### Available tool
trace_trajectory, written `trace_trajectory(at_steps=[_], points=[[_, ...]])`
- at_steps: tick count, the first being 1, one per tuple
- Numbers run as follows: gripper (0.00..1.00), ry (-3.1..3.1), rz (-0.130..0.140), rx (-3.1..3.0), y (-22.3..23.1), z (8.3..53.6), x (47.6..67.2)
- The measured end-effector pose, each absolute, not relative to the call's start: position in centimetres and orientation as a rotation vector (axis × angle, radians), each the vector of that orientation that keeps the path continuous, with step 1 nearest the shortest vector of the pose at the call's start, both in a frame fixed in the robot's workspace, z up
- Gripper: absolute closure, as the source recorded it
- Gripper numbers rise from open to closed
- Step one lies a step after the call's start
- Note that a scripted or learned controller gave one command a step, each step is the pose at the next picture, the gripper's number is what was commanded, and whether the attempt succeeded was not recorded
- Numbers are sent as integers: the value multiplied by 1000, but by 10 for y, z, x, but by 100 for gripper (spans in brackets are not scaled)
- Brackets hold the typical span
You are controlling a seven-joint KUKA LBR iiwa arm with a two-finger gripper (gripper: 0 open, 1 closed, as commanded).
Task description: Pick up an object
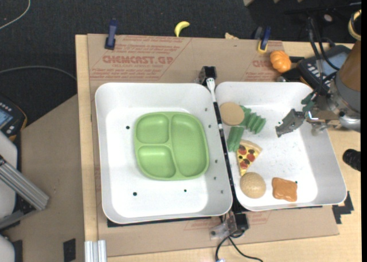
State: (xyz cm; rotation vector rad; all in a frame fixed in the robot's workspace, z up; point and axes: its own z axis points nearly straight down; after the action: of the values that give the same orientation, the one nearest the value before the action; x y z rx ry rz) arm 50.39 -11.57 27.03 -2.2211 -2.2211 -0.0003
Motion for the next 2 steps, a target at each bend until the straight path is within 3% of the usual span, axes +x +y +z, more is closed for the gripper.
trace_trajectory(at_steps=[1,2], points=[[0,-2229,-3,-2208,-29,284,482],[0,-2208,14,-2223,-86,179,476]])
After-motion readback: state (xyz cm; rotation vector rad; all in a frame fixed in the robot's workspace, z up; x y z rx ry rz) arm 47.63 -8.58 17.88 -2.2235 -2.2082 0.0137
